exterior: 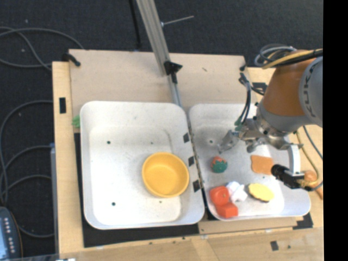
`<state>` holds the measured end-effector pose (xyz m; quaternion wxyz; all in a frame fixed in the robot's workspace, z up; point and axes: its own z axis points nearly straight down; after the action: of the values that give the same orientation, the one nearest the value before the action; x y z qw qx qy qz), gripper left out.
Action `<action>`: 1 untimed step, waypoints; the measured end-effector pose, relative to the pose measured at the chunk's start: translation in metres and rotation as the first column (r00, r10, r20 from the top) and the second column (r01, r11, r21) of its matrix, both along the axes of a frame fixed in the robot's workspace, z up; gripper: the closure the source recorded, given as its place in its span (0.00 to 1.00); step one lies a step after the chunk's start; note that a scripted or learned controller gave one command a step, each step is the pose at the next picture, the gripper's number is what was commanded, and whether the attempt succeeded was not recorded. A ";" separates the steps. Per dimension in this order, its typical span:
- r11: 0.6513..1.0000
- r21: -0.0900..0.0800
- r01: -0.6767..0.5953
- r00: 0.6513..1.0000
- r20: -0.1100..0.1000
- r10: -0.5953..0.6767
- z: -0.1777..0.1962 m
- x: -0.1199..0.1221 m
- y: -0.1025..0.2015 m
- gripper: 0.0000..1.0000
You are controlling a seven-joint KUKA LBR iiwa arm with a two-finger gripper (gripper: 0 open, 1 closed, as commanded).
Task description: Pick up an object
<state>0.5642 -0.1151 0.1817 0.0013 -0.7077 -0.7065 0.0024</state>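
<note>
The arm [291, 94] runs off the frame at 3 o'clock, and its wrist hides the right bin's [209, 118] far right corner. The gripper [231, 141] is too small and blurred to read. An orange flat piece [261, 164] lies partly under the wrist. The small white object [236, 191] is too blurred to identify.

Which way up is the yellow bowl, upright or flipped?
Upright. The yellow bowl in the left bin shows its open hollow and rim facing up, with nothing inside.
</note>
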 end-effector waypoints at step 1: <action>1.000 -0.001 0.000 1.000 0.001 0.000 -0.048 -0.007 -0.009 0.00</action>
<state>0.5575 -0.1242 0.1339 0.0008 -0.7078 -0.7064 0.0023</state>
